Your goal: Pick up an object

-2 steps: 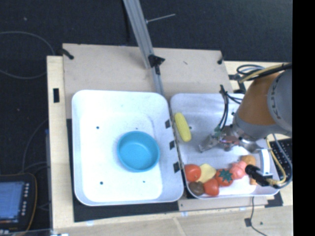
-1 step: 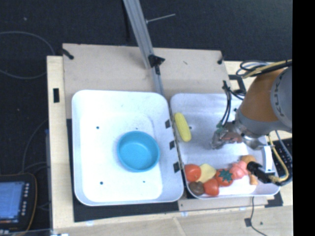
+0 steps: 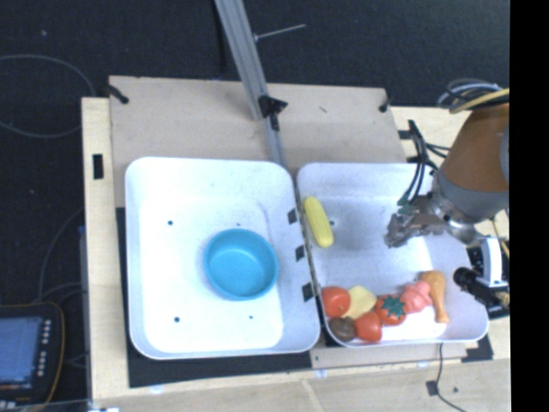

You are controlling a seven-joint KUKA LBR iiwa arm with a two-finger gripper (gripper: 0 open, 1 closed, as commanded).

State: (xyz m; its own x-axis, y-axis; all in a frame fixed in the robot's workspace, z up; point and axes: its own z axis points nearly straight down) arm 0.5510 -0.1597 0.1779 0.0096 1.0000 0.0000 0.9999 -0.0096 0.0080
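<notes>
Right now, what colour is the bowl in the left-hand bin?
Light blue, plain. The bowl shows clearly in the camera view, sitting in the white bin.

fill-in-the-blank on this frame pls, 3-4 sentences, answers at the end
1. The blue bowl sits in the ____ bin.
2. The yellow corn lies against the ____ wall of the right bin.
3. The pile of toy food is heaped along the right bin's ____ edge.
4. The hand hangs over the ____ bin.

Missing words: left; left; near; right
</notes>
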